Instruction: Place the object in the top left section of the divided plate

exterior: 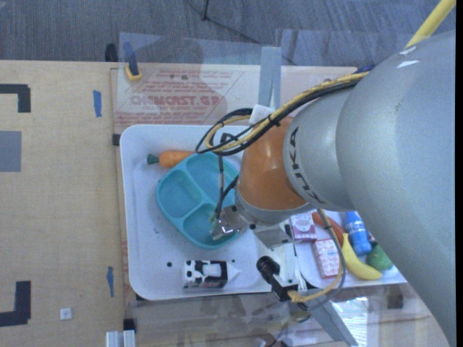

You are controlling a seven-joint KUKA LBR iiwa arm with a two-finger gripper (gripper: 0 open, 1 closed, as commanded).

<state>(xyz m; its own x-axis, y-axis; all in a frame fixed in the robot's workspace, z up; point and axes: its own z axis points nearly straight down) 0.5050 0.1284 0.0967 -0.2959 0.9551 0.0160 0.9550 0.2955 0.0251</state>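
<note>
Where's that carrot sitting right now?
The carrot lies in the left white bin, near its top edge, just above the teal divided plate and touching its rim.

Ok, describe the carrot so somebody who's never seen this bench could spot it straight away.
Find the left white bin with the teal divided plate in it. The carrot lies just past the plate's upper edge, close against it. It is the only orange, tapered thing there, with a green stub at its left end, unlike the black-and-white carton near the bin's lower edge.
</note>
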